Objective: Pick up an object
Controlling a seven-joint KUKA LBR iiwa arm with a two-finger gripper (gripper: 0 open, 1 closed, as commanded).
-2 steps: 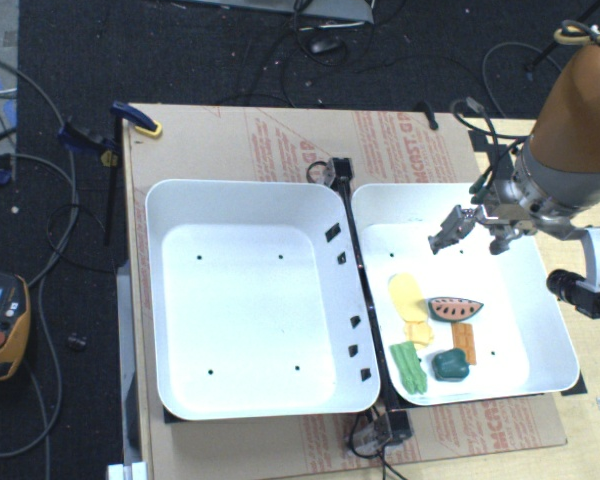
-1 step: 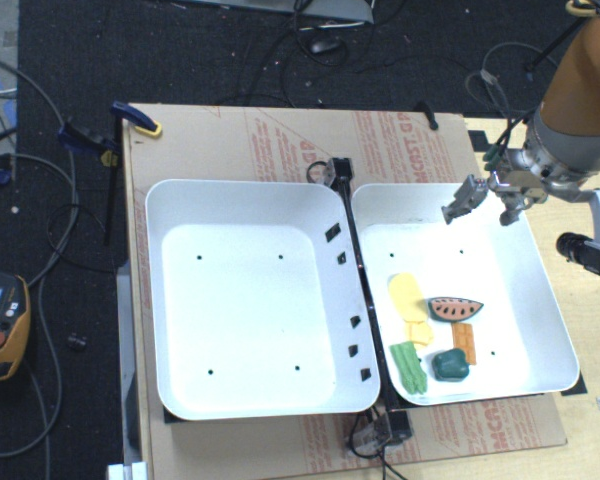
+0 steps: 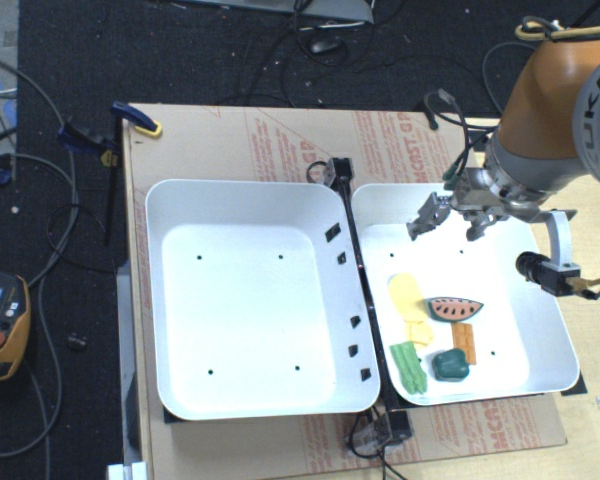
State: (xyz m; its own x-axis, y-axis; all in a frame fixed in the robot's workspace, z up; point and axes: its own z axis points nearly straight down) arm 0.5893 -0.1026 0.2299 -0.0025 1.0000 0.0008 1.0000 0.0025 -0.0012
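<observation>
The watermelon slice (image 3: pixel 454 309) lies in the right bin (image 3: pixel 545 368), at about six o'clock from my gripper (image 3: pixel 450 223) and well apart from it. Around it sit a yellow piece (image 3: pixel 407 296), orange stick (image 3: pixel 464 342), green stick (image 3: pixel 409 367) and teal lump (image 3: pixel 450 366). My jaws hang spread wide, holding nothing.

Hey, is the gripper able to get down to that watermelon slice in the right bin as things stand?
Probably yes. The watermelon slice lies uncovered on the right bin floor, apart from its walls, and the open gripper hangs above the same bin with nothing between them.
</observation>
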